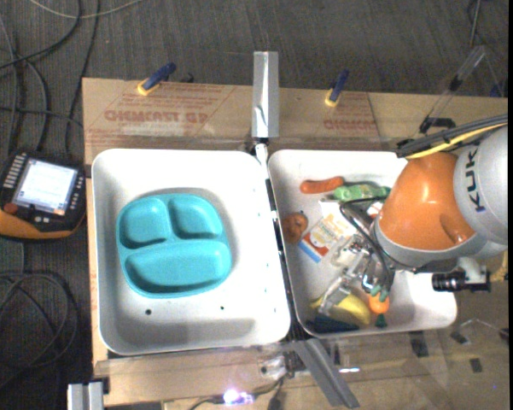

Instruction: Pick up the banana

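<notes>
Claw (358, 282) is right over the banana (348, 308), grip unclear; next it needs a clean pinch and lift.

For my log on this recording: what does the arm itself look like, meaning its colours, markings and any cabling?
The grey KUKA arm has a rounded, glossy orange band above the wrist, and part of the black "KUKA" lettering shows on the grey shell. A black-and-yellow cable runs along its upper side. The gripper is a cluster of bare metal and dark parts.
</notes>
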Robot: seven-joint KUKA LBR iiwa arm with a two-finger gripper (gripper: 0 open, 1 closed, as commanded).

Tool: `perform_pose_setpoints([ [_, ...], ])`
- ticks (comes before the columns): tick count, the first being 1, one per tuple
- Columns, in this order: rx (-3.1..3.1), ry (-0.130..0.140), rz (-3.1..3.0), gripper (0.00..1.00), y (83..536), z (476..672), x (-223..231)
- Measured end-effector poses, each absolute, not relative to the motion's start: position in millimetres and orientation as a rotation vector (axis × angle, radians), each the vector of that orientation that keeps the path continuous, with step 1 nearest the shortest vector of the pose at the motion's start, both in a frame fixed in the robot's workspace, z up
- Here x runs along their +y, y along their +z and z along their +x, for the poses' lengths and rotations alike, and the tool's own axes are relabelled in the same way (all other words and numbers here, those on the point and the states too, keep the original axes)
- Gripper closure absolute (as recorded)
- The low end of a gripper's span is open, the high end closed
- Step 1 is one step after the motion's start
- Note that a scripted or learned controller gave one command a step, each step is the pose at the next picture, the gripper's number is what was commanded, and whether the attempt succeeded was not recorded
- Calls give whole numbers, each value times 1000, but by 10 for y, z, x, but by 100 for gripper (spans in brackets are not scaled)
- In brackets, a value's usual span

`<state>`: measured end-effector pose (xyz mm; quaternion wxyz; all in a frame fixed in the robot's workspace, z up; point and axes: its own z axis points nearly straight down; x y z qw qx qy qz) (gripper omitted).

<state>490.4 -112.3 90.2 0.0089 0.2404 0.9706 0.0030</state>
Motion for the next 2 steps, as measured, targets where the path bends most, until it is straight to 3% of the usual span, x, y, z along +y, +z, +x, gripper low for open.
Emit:
perform_pose_setpoints([
  [1, 3028, 10, 751, 100, 998, 4925, -1119],
  [2, 3036, 0, 807, 100, 1829, 5673, -496],
])
